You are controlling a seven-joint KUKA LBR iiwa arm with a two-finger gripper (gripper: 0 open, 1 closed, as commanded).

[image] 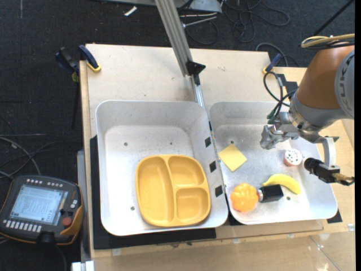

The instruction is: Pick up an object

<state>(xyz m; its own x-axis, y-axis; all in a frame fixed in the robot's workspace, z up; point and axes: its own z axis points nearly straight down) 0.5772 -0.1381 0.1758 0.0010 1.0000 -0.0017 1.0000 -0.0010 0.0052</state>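
Yellow dominates what you are looking at: a three-part plate [173, 189] sits low in the left bin [107, 117], and a banana [282, 183] lies in the right bin [225, 114], towards the lower right of the frame. Beside the banana rest a small black block [271, 193], touching an orange knobbly toy [244, 197], with a flat yellow square [233, 157] further up and left, and a small round white-and-pink thing [291, 157] to the right.

The gripper [272, 137] hangs over the right bin's upper middle, and you see nothing between its jaws. Whether they are spread or pressed together you cannot tell from this angle, as the metal parts blur into each other.

The loose things cluster in the right bin, probably because that is where the arm reaches most easily from the frame's right. The round thing lies nearest to the gripper, just down and right of it, so it looks the likeliest target. The pale worktop [141, 72] carries both bins.
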